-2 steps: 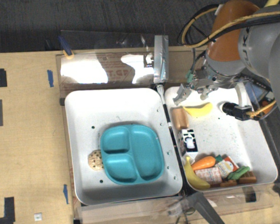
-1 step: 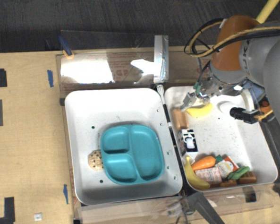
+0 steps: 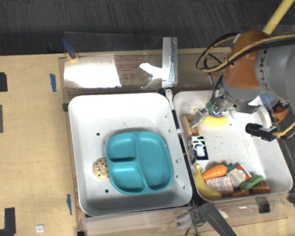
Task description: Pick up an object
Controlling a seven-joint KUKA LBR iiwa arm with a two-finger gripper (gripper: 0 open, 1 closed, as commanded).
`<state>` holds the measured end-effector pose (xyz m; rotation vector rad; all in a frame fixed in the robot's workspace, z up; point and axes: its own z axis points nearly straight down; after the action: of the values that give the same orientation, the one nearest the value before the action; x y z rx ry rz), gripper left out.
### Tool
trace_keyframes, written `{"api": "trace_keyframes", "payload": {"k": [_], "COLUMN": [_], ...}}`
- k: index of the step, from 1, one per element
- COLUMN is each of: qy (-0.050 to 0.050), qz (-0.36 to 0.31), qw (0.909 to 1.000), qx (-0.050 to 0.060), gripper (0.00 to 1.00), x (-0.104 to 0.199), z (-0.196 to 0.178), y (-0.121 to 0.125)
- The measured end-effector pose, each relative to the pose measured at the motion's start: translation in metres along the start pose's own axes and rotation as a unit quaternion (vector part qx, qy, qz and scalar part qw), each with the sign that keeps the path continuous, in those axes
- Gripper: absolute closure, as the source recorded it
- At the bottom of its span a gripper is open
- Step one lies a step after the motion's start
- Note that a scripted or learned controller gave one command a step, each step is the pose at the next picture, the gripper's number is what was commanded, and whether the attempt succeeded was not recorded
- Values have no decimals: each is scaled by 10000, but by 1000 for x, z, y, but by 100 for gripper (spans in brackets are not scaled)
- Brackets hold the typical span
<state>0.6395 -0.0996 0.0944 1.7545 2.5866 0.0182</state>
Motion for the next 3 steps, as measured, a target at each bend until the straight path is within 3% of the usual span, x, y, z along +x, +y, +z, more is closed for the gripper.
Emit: {"api": "trace_keyframes", "payload": {"k": [1, 2, 3], "qy": [14, 18, 15], "qz": [-559, -936, -1077], "qw": [9984, 9956, 9942], "qx": [43, 53, 36], "gripper": [0, 0, 0], "x": [22, -2, 35], "z": [-95, -6, -95], "y": [29, 4, 17]}}
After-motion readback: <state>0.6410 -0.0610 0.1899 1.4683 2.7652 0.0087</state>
